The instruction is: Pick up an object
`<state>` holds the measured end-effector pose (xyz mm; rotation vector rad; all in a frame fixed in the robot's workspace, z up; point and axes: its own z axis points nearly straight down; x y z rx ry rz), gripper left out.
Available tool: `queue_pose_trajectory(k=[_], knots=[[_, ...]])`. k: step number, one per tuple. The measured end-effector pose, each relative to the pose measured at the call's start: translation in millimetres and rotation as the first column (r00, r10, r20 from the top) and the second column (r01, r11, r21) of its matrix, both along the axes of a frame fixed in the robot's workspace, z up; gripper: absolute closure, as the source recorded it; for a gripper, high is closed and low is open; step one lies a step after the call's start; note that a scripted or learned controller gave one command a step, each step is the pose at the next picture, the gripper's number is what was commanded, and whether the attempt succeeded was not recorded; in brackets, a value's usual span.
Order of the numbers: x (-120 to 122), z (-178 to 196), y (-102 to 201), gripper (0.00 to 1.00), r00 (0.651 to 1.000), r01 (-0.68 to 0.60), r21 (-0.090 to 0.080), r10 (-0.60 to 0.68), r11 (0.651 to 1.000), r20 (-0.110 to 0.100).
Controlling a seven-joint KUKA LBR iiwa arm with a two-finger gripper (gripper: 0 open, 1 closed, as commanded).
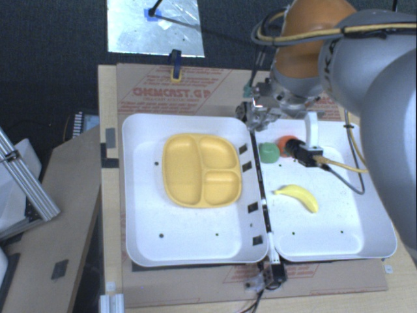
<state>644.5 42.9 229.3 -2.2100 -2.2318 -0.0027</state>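
A yellow banana [298,196] lies in the middle of the right bin [339,240]. A small green object [268,151] sits near that bin's far left corner, with an orange-red object [285,143] just to its right. My gripper [258,117] hangs at the far left edge of the right bin, just above and behind the green object. A yellow divided plate [201,169] rests in the left bin [150,233].
The divider [259,194] between the two bins runs under the gripper. The arm's grey body fills the upper right, over the right bin's far side. A yellow cable [345,168] trails across the right bin. A foil sheet [155,17] lies behind the bench.
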Motion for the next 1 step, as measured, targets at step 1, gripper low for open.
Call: queue_pose_trajectory(k=[1], knots=[[-5.7, 9.0, 54.0, 1.0, 1.0, 0.0, 0.0, 0.0, 1.0, 0.001]])
